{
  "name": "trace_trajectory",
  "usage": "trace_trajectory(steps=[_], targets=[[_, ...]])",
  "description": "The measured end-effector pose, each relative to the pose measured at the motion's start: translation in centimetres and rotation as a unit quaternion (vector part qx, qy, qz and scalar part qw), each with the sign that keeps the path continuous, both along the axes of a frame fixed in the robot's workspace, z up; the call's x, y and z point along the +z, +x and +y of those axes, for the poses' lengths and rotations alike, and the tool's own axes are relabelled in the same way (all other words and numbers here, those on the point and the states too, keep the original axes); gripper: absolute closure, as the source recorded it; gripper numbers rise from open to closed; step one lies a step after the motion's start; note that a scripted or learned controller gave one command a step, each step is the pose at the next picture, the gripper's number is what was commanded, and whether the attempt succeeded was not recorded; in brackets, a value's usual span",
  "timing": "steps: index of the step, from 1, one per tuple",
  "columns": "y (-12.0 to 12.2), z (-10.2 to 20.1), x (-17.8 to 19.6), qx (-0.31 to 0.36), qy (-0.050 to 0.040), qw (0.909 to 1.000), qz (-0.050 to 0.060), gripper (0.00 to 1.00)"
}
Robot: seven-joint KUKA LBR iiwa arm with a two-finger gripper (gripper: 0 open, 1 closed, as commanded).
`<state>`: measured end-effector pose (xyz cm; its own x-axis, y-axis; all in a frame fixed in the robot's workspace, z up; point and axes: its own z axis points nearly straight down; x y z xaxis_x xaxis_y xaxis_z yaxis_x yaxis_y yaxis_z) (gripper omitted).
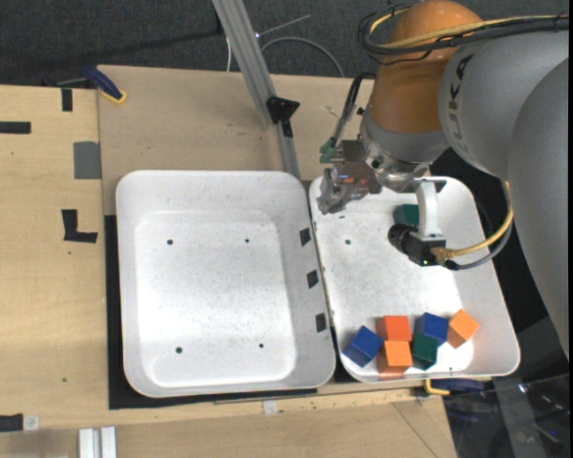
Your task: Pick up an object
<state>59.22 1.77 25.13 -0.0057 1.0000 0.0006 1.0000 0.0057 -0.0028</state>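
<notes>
Several small blocks lie clustered at the near end of the right bin [363,256]: a blue block [363,344], a red-orange block [395,327], an orange block [396,355], a second blue block [432,327], a dark green block [424,351] and an orange block [463,326] at the right. My gripper [337,191] hangs low over the far left corner of that bin, well away from the cluster. A teal piece [405,214] peeks out beside the wrist, partly hidden by the arm.
The left bin [210,284] sits beside the right one, the two rims meeting in the middle. A slanted metal bar [253,55] runs down to the bins' far edge. The grey arm and its black cable [415,244] cover the right bin's far right part.
</notes>
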Motion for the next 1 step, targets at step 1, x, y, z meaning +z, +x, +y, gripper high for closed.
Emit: trace_trajectory(steps=[1], targets=[[1.42,5.19,0.34,0.001,0.0004,1.0,-0.001,1.0]])
